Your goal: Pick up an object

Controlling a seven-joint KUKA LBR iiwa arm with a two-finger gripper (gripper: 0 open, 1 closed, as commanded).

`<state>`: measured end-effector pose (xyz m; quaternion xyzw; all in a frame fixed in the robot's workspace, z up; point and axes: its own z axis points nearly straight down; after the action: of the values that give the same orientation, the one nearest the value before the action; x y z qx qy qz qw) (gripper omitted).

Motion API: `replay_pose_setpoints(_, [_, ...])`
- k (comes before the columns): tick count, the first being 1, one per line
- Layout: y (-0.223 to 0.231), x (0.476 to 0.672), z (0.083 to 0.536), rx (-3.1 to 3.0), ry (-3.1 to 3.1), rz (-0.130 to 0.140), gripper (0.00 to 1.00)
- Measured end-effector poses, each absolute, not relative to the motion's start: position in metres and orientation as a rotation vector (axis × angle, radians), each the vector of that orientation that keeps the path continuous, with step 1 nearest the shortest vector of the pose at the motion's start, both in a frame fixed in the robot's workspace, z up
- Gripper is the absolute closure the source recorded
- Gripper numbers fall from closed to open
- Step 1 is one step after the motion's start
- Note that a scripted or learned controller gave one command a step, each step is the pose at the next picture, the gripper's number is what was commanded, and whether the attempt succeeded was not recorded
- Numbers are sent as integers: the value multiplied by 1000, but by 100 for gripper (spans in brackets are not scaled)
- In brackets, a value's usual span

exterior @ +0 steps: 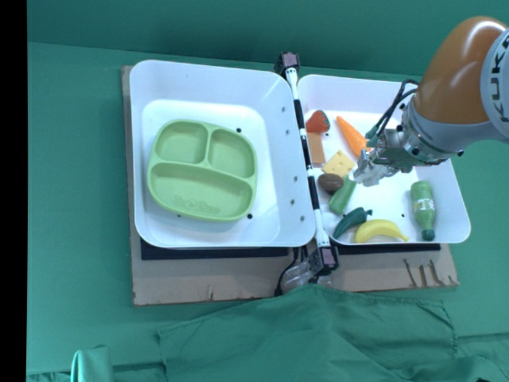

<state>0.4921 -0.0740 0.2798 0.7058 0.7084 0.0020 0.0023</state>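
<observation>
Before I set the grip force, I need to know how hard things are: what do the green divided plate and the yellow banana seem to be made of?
The light green three-compartment plate looks like moulded plastic with a matte, even surface and rounded rims. The small yellow banana looks like smooth toy plastic, uniformly coloured with a slight sheen; whether it is hard or soft cannot be told.

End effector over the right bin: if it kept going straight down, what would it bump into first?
Probably the cheese wedge or the green cucumber-like piece beside it; the end effector hangs just right of both, though depth is unclear.
</observation>
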Motion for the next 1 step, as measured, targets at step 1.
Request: replay_pose_setpoints(1, [-17,516,286,2214,2222,8,100])
